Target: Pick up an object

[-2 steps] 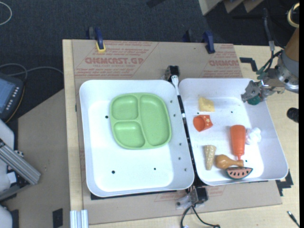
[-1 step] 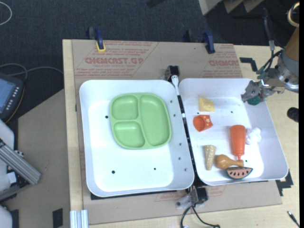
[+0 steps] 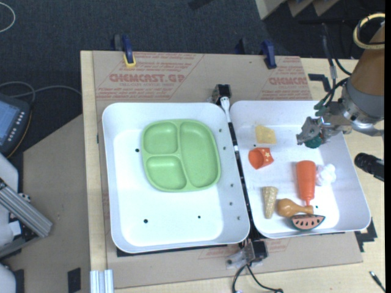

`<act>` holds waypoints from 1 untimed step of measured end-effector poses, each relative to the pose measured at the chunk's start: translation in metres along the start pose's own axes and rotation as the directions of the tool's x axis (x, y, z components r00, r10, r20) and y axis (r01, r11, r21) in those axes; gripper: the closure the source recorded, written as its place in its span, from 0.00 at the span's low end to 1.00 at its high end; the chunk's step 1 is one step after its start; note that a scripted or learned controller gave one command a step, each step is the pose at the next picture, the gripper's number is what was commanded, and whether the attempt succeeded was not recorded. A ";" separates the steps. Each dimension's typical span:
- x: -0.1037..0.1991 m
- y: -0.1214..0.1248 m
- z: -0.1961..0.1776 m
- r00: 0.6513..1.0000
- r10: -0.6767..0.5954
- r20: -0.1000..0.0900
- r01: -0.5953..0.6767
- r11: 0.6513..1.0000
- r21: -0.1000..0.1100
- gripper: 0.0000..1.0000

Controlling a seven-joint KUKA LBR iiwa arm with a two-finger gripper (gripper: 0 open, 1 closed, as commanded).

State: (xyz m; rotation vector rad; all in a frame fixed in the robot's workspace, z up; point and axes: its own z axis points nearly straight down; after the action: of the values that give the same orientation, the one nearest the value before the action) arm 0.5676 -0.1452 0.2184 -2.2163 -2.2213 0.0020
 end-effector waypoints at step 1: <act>0.048 -0.022 -0.014 1.000 -0.003 -0.001 0.003 1.000 -0.002 1.00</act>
State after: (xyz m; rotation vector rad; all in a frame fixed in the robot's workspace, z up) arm 0.5456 -0.0973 0.2322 -2.2132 -2.2247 -0.0010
